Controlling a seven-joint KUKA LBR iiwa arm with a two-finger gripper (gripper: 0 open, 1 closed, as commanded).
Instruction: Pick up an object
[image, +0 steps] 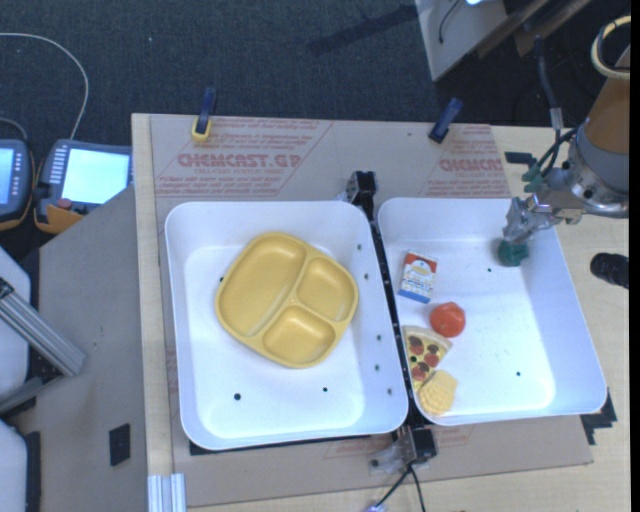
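A grey robot arm reaches in from the right, its two-finger gripper (517, 240) low over the far right corner of the right white plastic bin (560, 385). Its fingers pinch a small teal round object (512, 253). Along this bin's left edge lie a small white carton (418, 277), a red toy tomato (448, 319), a toy pizza slice (424, 350) and a yellow ridged toy (437, 392). The left white bin (190, 300) holds a yellow divided plate (287, 298) at its centre.

Red lettering reading "CHEMCAST GP" repeats across the brown protective sheet (300, 150) covering the counter (620, 300).
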